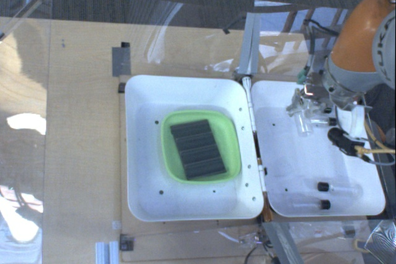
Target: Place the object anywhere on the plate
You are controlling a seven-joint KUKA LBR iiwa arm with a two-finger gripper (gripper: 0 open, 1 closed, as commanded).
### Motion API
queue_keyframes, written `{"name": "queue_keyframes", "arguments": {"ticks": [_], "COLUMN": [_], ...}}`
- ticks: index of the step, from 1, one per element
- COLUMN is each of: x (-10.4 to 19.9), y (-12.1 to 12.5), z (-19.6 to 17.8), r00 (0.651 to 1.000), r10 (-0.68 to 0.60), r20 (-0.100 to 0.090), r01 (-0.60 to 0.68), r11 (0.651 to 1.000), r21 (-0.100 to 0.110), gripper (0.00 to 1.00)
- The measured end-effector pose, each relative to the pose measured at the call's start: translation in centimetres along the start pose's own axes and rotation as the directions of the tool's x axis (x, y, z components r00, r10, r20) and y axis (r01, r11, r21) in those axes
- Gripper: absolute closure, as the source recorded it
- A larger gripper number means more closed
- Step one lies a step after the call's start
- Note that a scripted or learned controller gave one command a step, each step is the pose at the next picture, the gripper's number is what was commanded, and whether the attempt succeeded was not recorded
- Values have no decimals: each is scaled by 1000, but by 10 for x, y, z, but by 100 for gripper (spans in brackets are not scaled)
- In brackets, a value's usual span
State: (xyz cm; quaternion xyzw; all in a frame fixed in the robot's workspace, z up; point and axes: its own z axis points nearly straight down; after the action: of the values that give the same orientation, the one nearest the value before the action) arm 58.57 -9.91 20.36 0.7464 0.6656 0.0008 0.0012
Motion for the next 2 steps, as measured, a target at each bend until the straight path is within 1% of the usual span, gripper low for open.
{"name": "queue_keyframes", "arguments": {"ticks": [1,2], "x": [83,169], "y": [-17,-60], "z": [22,22], "r00": [999,992], "r10": [-39,-125], "r20": [-1,-1], "r01": [39,125], "r11": [999,992], "r21": [3,5], "gripper": [100,100]}}
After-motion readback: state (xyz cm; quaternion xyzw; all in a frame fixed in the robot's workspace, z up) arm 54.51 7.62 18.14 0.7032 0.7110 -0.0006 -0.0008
